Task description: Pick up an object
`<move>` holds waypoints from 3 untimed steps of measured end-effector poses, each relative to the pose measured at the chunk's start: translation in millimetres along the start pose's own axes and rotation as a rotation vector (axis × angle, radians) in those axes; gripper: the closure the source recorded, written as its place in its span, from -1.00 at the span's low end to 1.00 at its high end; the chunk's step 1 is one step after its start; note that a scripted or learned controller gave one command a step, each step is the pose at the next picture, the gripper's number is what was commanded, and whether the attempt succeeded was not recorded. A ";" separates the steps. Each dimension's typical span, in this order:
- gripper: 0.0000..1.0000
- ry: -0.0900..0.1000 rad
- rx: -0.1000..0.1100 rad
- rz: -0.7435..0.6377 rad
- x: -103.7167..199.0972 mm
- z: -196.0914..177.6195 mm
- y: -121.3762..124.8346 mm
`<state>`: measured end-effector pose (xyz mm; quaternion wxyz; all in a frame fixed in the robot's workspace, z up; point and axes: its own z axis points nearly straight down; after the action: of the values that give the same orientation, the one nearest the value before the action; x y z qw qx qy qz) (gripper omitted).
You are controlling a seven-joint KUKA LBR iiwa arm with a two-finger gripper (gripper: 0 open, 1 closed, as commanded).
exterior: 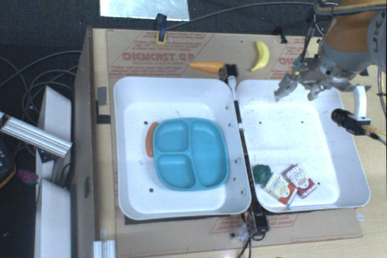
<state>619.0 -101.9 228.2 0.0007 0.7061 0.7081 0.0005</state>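
Nearest the camera, two small red-and-white packets [290, 182] and a dark green lump [262, 173] are found at the right bin's [344, 154] near edge. The claw [301, 89] is seen above that bin's far rim, fingers spread wide with nothing between them, well apart from the packets. The approach step is judged in hand; a reach forward and a descent onto one packet are called for. The blue plate [191, 151] conceals most of a sausage [149, 139] in the left bin [130, 130]. The packets' print cannot be read
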 end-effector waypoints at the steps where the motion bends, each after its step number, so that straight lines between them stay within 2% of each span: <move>1: -1.00 0.000 0.000 -0.001 -18.3 144.1 42.7; 2: -1.00 0.000 0.000 -0.003 -1.6 143.5 36.0; 3: -1.00 0.001 -0.001 -0.003 14.7 143.1 50.1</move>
<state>669.3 -87.1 85.2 0.0010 0.7051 0.7091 0.0011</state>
